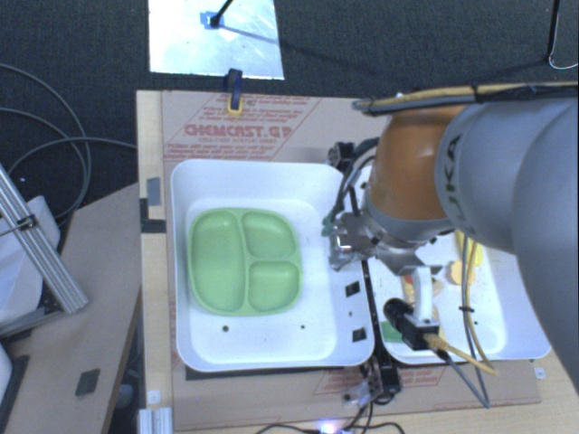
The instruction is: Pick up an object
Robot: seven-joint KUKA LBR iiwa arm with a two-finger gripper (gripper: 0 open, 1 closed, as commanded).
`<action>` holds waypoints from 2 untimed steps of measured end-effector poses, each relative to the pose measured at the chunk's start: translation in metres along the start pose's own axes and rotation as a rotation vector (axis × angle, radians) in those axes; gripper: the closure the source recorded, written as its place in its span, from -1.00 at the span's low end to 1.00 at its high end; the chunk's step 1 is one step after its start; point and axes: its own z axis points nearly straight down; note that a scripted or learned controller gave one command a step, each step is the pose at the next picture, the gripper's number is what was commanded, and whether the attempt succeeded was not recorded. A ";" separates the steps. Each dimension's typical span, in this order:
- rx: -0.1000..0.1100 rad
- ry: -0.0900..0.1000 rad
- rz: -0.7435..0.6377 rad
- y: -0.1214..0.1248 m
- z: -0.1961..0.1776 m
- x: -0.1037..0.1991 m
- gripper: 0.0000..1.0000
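Right bin [516,337]: 4 o'clock; green piece [389,331] inside, rest hidden by arm.
Green plate [244,260]: 9 o'clock, flat in left bin [271,177].
Gripper [355,242]: centre, between bins; you cannot tell its grip.
Progress: nothing visibly lifted; the pick seems still ahead.

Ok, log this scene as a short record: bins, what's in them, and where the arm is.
left bin: shallow white bin holding a pale green plastic plate with three compartments, lying flat
right bin: shallow white bin, largely covered by the arm
right bin contents: a yellow item and a green item, each partly seen; kinds unclear
arm: grey arm with orange band, reaching in over the right bin
under bins: brown printed cardboard sheet
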 end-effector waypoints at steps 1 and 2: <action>-0.005 0.000 -0.006 0.040 0.058 0.036 1.00; -0.020 0.007 -0.007 -0.005 0.120 0.045 1.00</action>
